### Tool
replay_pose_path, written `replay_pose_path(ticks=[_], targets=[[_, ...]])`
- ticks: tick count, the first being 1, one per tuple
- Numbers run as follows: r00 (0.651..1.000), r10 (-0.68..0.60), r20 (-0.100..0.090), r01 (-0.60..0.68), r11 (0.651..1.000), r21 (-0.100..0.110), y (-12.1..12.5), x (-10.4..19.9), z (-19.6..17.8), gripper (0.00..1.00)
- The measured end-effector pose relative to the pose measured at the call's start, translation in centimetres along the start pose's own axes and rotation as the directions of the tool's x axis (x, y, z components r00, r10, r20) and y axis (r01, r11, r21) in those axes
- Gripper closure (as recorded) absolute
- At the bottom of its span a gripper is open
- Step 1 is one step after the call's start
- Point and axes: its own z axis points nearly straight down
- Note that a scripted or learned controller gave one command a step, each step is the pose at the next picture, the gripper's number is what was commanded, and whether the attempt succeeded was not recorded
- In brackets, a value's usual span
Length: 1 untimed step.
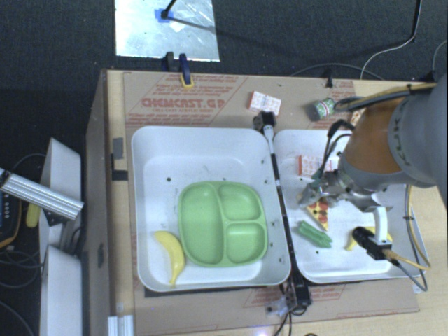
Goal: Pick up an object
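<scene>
In the right bin [308, 271], a toy pizza slice [320, 213] lies near the middle, with a green pod-shaped toy [314, 233] just in front of it. My gripper [316, 191] is low in this bin, right above the far tip of the pizza slice. The grey arm [392, 142] covers the bin's right half. In the left bin [150, 152], a green divided plate [222, 222] sits with a yellow banana [171, 254] at its front left.
A small orange and white card [308, 164] lies at the back of the right bin. The divider between the bins [276, 187] runs just left of the gripper. A small green and white can [324, 108] and a white tag [264, 103] rest on the cardboard behind the bins.
</scene>
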Motion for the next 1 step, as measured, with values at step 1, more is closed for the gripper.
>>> replay_pose_path(ticks=[1], targets=[[1.0,-0.001,-0.001,0.001,1.0,-0.001,1.4,7.5,-9.03,1.0]])
